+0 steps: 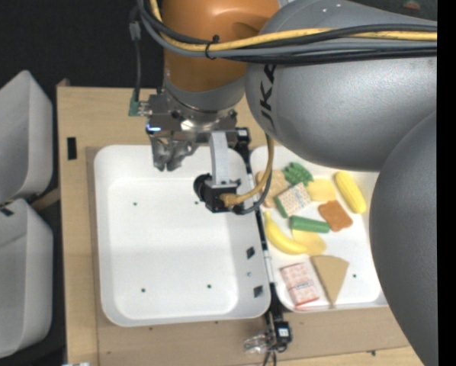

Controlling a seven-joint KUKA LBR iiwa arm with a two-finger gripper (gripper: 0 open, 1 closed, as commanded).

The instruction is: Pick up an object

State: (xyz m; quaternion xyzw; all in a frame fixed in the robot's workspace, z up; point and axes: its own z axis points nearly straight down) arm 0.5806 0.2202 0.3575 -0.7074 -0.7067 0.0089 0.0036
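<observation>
From the overhead camera, the gripper [169, 156] hangs over the far edge of the left bin [121, 280], and I cannot tell how it is set. Nothing is visibly held.

All the pickable things lie in the right bin [365, 292], well off to the gripper's right and nearer the camera: a banana [283, 239], a green pod [309, 224], a yellow corn cob [350, 191], an orange block [335, 215], and a pink-and-white packet [300, 284].

The likely failure is a descent here, which would close on bare bin floor. Over the pile, crowding could make the gripper catch two pieces or push one aside.

The banana's long axis runs from upper left to lower right, curving; the pod lies almost crosswise.
</observation>
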